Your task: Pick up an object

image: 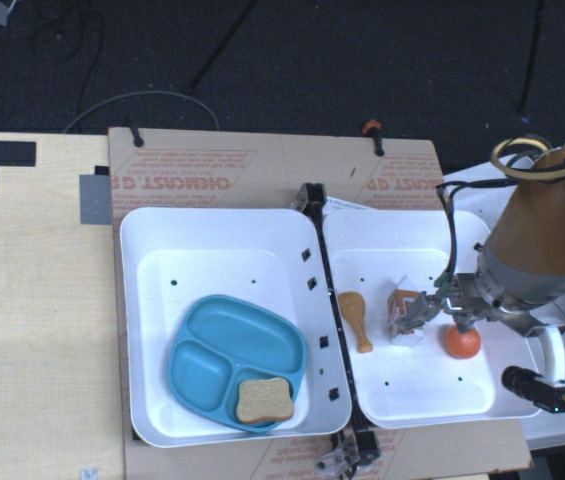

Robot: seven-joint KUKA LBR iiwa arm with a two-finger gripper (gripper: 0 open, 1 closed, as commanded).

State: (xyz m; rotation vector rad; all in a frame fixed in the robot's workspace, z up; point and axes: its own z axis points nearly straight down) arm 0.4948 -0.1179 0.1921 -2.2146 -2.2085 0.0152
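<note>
1. Spreading under everything is a cardboard sheet (262, 168) with red printed lettering, laid on the bench and carrying both bins.
2. The left bin (152, 238) holds a blue divided plate (237, 353), and a tan slice of toast (264, 400) lies in the plate's near right compartment.
3. The right bin (382, 233) sits just beside the left one, their rims meeting along a dark divider.
4. The arm (537, 233) comes in from the right, over the right bin's far side.
5. The gripper (414, 313) is low in the right bin, around a small brownish clear-wrapped object (402, 308); whether it is clamped or released cannot be told.
6. A tan drumstick toy (355, 320) lies just left of the gripper, apart from it.
7. A red-orange tomato (463, 342) rests on the bin floor, just right of the gripper, beneath the wrist.
</note>
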